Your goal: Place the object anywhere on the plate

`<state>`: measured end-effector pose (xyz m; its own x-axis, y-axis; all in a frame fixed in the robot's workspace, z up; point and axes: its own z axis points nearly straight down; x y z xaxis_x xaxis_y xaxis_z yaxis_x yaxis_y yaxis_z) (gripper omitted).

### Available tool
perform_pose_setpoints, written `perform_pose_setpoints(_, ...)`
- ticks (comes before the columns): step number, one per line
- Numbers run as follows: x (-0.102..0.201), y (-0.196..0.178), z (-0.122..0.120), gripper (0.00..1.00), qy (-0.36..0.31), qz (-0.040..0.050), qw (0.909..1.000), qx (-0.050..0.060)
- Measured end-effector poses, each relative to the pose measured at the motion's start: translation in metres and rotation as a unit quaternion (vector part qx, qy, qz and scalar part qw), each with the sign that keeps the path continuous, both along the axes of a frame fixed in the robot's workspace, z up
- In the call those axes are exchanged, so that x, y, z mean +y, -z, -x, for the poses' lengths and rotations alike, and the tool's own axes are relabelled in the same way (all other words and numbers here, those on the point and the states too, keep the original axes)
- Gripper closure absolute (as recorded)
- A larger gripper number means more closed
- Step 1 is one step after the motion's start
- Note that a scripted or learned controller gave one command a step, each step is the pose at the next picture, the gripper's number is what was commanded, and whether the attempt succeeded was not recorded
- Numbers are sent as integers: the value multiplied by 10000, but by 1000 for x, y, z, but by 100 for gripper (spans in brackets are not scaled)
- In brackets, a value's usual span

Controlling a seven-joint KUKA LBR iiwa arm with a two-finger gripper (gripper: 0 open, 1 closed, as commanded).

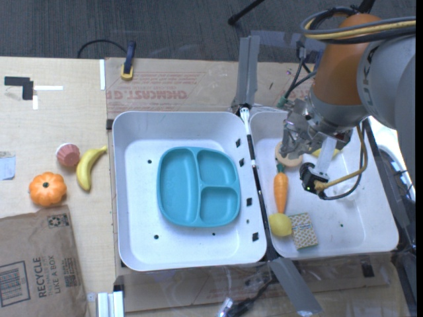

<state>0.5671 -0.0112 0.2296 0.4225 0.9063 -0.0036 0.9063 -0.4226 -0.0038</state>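
Nearest the lens, the arm (344, 78) reaches in well to the right of the plate (198, 187), its gripper (293, 147) lowered over a tan disc (289, 156) at the back of the right bin (370, 236). Whether the gripper is wide, narrow or gripping the disc cannot be told from this angle. The disc lies right of the plate, across the wall between the two bins, and nothing rests on the plate. Just in front of the disc, also right of the plate, a carrot (281, 191) lies lengthwise, its green end towards the disc. A lemon (280, 224) sits at the carrot's other end, with a patterned block (304, 230) touching it on the far side from the plate. The plate, blue and split into three wells, lies at the middle of the left bin (119, 177). Left of the plate, outside the bin, lie a banana (89, 167), a cupcake (68, 154) and a pumpkin (47, 189), with a paper bag (33, 263) nearer the front.
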Motion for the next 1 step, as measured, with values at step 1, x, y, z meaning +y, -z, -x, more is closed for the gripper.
perform_pose_setpoints(1, 68, -50, 38, 100, -1, 7, 10000, 4)
